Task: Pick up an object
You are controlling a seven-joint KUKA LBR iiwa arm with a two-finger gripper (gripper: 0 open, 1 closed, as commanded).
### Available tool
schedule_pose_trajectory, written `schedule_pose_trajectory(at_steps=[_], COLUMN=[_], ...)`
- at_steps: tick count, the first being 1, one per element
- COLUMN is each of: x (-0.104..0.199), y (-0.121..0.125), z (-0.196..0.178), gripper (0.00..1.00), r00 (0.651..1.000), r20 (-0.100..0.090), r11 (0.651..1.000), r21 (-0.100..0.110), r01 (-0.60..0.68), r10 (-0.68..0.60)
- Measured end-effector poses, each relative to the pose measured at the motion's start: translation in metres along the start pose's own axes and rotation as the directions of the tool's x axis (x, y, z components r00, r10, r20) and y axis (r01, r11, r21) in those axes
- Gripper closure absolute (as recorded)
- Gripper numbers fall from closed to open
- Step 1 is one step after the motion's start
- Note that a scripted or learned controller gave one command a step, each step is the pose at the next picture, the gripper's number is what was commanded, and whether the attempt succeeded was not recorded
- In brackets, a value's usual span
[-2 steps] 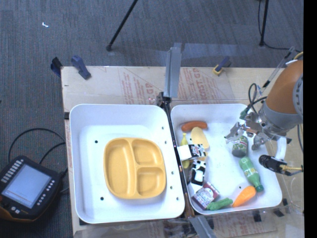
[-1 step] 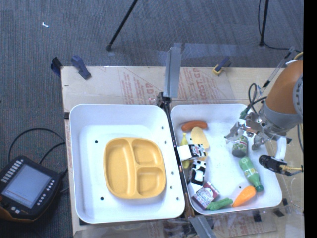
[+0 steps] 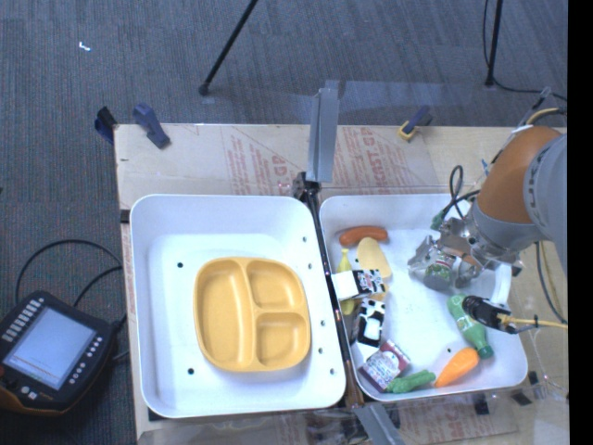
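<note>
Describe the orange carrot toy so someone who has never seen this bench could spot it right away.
Look in the right-hand shallow white bin, the one without the yellow divided plastic plate. In its near right corner lies the small orange carrot toy, tilted, between a green plastic bottle and a small green pickle-shaped toy. It is the only bright orange, tapered piece there.

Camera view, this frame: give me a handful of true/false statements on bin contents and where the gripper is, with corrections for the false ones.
1. The yellow divided plate lies in the left bin. True.
2. The carrot lies in the left bin. False: it lies in the right bin, near its front right corner.
3. The gripper is over the right bin. True.
4. The sausage lies on the plate. False: it lies near the right bin's back wall.
5. The green bottle lies just behind the carrot. True.
</note>
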State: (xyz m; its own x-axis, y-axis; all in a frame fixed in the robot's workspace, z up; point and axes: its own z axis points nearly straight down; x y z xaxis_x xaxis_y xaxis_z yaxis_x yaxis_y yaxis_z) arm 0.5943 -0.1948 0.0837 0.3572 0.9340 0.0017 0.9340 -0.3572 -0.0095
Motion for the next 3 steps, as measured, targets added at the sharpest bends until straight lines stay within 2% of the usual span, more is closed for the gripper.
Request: schedule_pose_trajectory(at_steps=[1, 2, 3], x=[0.000, -0.007, 0.074], y=[0.000, 0.002, 0.007], z=[-0.006, -0.001, -0.108], gripper=[1.00, 1.00, 1.00], r00=[1.000, 1.000, 0.913], r20=[-0.001, 0.001, 0.005], r11=[1.000, 1.000, 0.913], r21=[0.005, -0.002, -0.006], r01=[0.002, 0.023, 0.408], r10=[-0.002, -0.023, -0.408])
